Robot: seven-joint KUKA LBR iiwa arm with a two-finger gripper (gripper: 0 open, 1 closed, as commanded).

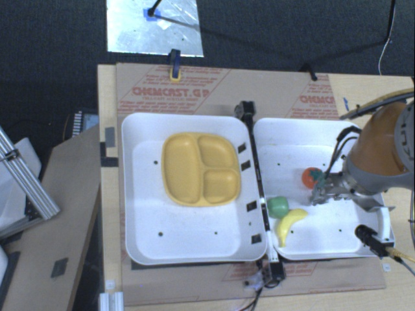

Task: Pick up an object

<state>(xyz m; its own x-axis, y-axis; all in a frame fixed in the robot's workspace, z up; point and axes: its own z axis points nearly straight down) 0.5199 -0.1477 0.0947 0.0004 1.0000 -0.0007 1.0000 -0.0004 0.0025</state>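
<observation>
**Inspector:** Position of the gripper (319, 193)?

**Assessor:** Low inside the right bin (337, 238), just beside the orange-red round object (311, 175), which looks like a toy tomato with a green top. Whether it touches that object cannot be determined. The jaw state cannot be told either; the wrist and cabling crowd the tip.

**Inspector:** Other candidates?

**Assessor:** A green round fruit (279, 206) and a yellow banana (288, 224), touching each other, both near the tomato on its side toward the left bin (139, 238). A yellow compartment tray (200, 168) lies in that left bin, well apart from the tomato.

**Inspector:** Risks?

**Assessor:** In my judgement, three. The tomato is round and may roll away under an off-centre closure. The tip sits to the tomato's side, so a closure here could catch nothing. A sweep toward the green fruit could scatter that pair.
</observation>
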